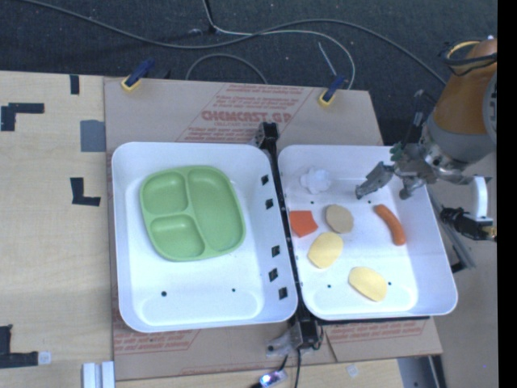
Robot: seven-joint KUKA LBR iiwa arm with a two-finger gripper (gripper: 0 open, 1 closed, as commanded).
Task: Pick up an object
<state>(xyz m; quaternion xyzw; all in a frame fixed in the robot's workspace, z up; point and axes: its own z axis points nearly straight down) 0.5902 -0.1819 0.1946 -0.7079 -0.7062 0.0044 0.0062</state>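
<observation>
A grey robot arm with an orange band is reaching in from the right, and its gripper (pixel 391 182) is hovering over the far right part of the right bin (pixel 428 301). Its two fingers are spread apart with nothing between them.

Several small things are lying in the right bin: an orange sausage shape (pixel 389 223) near the right wall, a tan oval piece (pixel 339 218) at the middle, a red-orange block (pixel 303 223) against the left wall, a yellow piece (pixel 325 250) just in front of the tan oval, another yellow piece (pixel 367 283) toward the near right corner, and a pale white lump (pixel 317 180) toward the far left corner. The left bin (pixel 129 297) is holding a green divided plate (pixel 192 212).

The sausage shape and the tan oval are lying closest to the gripper. To do this step well, the arm is probably best off choosing the sausage shape, since it is lying apart from the others, and closing across its narrow width rather than along its length.
</observation>
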